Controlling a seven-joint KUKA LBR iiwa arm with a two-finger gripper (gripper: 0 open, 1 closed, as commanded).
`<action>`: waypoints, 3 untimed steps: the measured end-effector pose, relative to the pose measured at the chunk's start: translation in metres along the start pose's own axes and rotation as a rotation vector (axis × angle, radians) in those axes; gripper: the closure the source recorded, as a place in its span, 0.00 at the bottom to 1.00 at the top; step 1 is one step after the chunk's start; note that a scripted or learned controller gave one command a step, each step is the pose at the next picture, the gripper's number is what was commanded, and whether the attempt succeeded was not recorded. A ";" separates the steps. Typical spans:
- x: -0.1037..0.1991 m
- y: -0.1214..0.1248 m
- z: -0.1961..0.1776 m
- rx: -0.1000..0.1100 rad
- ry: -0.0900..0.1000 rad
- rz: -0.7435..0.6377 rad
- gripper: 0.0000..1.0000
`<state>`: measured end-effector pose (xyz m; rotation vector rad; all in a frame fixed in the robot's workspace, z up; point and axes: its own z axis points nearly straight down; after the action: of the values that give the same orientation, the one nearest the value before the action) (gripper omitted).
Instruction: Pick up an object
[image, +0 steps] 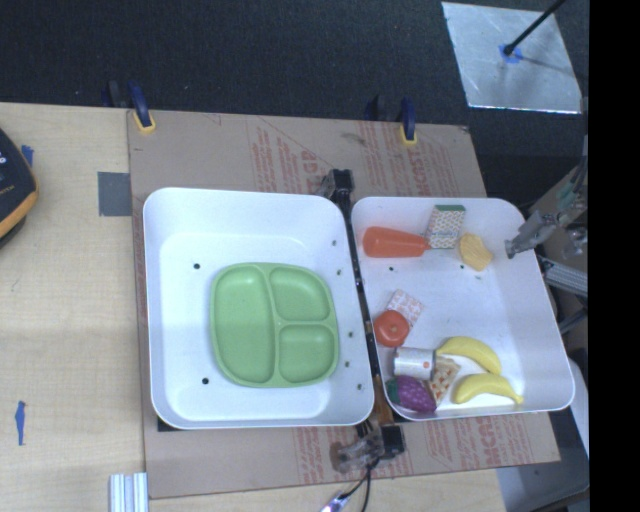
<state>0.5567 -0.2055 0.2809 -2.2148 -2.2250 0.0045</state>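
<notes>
Bins first, seen from the one camera above the bench: the shallow white right bin (545, 335) served as the landmark. Against its left wall sat the matching shallow white left bin (160, 300), which held a pale green plastic plate with three compartments (273, 323) lying flat near its middle.

Inside the right bin, along its far wall, lay an orange toy carrot (395, 242), pointing toward the bin's right side. Just right of it stood a small speckled box with a green top (446, 226), and right of that a lumpy yellow piece (475, 251). By the bin's left wall, about halfway down, were a round red toy tomato (391, 327) and a pink-and-white checked packet (405, 304), touching or nearly so. In the near left corner were crowded a short white can on its side (413, 361), a purple rounded piece (414, 396) and a small tan patterned box (443, 375). Two yellow toy bananas (470, 350) (485, 389) lay just right of these, one behind the other.

The grey gripper (525, 238) hung at the bin's far right corner, beside the lumpy yellow piece and apart from it. Nothing could be seen in its hold, and how far open it stood could not be told
</notes>
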 end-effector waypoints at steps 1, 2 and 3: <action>0.057 0.034 0.114 0.002 0.001 -0.001 0.00; 0.071 0.091 0.183 0.014 -0.001 0.000 0.00; -0.008 0.047 0.189 0.001 0.001 0.002 0.00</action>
<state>0.6034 -0.2129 0.0918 -2.2162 -2.2214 0.0048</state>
